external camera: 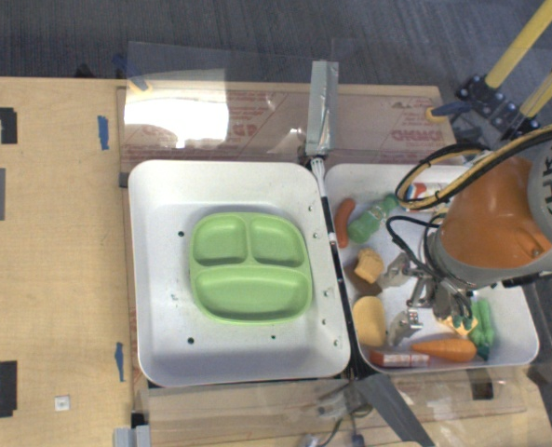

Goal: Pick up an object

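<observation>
Plywood forms the surface [43,250], on which two white bins are set side by side. A green divided plate [251,266] is seen in the left bin [154,250]. The right bin [522,338] is largely covered by the arm's orange band [490,222], entering from 3 o'clock. The tool [415,307] hangs over the toys; whether anything is held cannot be told. A carrot [443,349] lies at 5 o'clock of it, a yellow piece [370,319] at 9 o'clock, and a green bottle [373,217] at 11 o'clock, partly hidden.
</observation>
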Motion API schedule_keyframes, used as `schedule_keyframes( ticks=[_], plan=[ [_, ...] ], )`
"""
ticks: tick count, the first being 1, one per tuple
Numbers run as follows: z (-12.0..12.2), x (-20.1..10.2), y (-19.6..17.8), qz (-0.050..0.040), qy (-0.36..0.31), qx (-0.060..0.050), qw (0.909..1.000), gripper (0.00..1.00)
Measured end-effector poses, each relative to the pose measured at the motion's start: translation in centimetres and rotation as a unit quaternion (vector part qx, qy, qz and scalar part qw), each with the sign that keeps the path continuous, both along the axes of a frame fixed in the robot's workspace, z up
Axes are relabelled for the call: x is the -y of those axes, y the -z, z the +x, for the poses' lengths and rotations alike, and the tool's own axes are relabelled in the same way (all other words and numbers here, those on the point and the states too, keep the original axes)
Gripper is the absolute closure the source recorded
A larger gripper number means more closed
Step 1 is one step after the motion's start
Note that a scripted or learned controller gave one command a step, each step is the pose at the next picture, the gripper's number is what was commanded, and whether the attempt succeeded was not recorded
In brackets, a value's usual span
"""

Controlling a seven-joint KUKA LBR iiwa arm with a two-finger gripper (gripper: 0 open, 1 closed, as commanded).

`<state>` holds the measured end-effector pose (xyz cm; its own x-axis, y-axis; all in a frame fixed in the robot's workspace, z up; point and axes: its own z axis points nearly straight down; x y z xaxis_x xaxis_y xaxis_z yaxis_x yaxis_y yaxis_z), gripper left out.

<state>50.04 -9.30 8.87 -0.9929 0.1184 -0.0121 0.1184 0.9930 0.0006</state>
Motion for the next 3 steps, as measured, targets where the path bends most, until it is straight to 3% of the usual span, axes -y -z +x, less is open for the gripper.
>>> schedule_keyframes(
  ticks=[1, 2, 3],
  plan=[
    [0.7, -0.2, 0.0, 0.0018, 0.141, -0.001, 0.9901, 0.0],
    [6.7, 0.8, 0.1, 0.0025, 0.247, -0.001, 0.9691, 0.0],
    [-1.9, 0.4, 0.0, 0.0032, 0.303, -0.002, 0.9528, 0.0]
  ],
)
